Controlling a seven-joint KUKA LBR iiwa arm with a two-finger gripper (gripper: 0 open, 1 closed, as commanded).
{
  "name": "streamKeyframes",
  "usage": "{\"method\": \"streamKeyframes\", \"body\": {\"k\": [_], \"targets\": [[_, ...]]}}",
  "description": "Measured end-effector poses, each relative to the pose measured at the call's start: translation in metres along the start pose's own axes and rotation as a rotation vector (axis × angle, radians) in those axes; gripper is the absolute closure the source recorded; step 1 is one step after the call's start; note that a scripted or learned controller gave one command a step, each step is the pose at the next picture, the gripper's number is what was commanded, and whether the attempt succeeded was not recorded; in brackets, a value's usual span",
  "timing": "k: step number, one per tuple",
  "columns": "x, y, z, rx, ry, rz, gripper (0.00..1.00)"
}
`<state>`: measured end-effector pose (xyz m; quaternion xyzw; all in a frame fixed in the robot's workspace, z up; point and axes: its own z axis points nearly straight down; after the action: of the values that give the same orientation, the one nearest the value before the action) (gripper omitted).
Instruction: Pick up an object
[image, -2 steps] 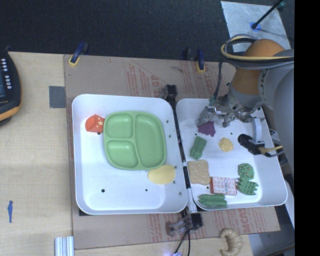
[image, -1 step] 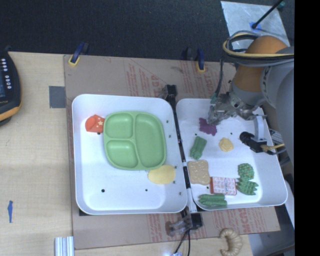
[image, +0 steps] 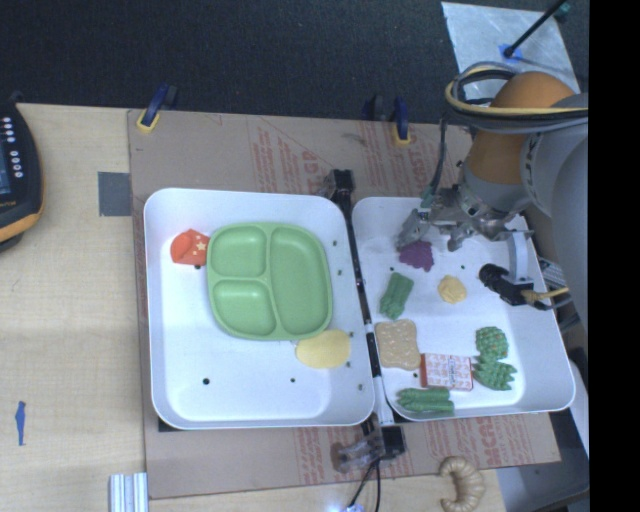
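camera view: the end effector (image: 418, 232) is poised over a purple piece (image: 416, 256) near the right bin's (image: 540, 385) far edge; its opening cannot be told. a misaligned closure could nudge the piece away.

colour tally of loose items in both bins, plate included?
Green: 5: divided plate, pickle-like piece, bean pods, two leafy pieces
Yellow: 2
Red: 2, packet
Purple: 1, by the gripper
Tan: 1: cracker
Total: 11
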<state>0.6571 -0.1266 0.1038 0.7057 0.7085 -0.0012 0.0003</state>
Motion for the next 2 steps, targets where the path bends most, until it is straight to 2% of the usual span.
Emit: {"method": "streamKeyframes", "body": {"k": [1, 2], "targets": [[0.02, -0.012, 0.013, 0.006, 0.002, -0.003, 0.0], [-0.025, 0.0, 0.011, -0.001, 0.0, 0.003, 0.0]]}}
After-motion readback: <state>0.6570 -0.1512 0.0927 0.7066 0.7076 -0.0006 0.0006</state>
